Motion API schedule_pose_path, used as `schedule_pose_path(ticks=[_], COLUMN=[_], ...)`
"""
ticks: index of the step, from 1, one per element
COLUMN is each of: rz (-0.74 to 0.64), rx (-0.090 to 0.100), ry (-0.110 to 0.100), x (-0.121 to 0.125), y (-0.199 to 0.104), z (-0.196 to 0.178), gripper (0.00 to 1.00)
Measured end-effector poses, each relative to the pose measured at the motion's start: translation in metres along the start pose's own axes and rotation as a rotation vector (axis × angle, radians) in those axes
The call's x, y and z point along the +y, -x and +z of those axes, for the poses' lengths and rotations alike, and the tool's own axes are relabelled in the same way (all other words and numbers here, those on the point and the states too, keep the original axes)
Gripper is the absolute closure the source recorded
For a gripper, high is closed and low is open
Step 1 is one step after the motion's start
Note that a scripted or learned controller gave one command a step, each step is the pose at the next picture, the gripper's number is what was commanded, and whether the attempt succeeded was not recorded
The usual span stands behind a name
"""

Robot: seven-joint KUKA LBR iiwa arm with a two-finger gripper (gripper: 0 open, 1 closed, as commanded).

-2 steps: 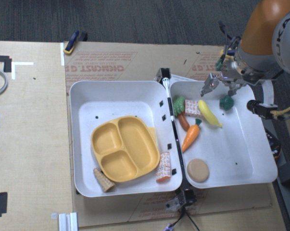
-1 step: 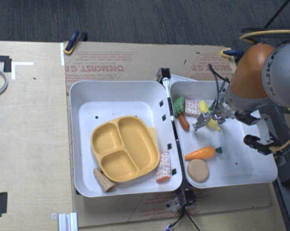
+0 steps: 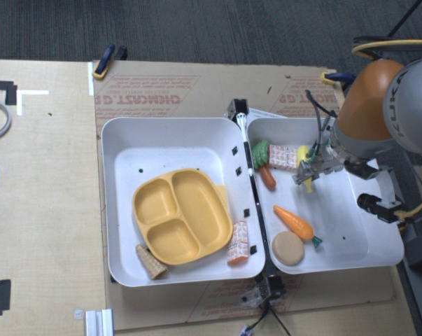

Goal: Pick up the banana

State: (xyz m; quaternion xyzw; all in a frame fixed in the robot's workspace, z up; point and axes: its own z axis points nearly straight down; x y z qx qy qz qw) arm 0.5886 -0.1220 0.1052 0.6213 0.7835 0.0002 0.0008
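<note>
While the arm reaches into the right bin [image 3: 378,254], the gripper [image 3: 307,175] sits low by the banana [image 3: 303,153], near that bin's back wall beside a printed packet [image 3: 283,157]. Cannot tell how the pincer stands. Carrot [image 3: 293,221] lies nearer.

The gripper [image 3: 310,170] sits right over the banana [image 3: 303,152], covering most of it, just a yellow sliver peeking out. Fingers blur into the wrist hardware, too small to read. The arm [image 3: 389,107] runs off the right edge. At the left edge, a grey ring [image 3: 1,121] is cut off. The printing on the small packet [image 3: 282,157] is illegible.
</note>
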Motion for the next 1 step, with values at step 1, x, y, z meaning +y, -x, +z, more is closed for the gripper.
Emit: schedule_pose_path(ticks=[1], rz=[-0.247], rx=[-0.001], ry=[0.001], x=[0.007], y=[-0.067], z=[-0.0874], gripper=[1.0])
